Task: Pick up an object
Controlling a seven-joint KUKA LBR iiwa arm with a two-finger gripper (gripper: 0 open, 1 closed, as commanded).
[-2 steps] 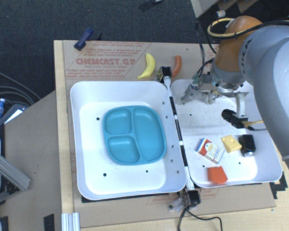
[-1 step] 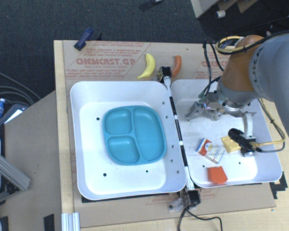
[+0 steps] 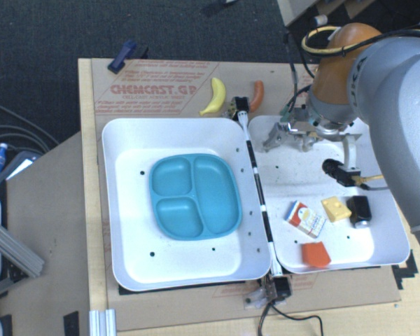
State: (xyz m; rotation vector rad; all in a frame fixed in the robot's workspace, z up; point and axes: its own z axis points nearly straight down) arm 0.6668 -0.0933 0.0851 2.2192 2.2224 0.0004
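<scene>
The likely targets lie in the right bin (image 3: 385, 254): a small carton (image 3: 306, 218), a yellow block (image 3: 335, 208), a black piece (image 3: 360, 209) just right of it, and an orange block (image 3: 316, 255) nearest the front edge. None is lifted; all rest on the bin floor. The gripper (image 3: 294, 134) hangs over the bin's far left corner, well apart from them, and whether it is released or clenched I cannot tell. The left bin (image 3: 119, 187) holds a blue divided plate (image 3: 194, 195). The pick is not yet done.
</scene>
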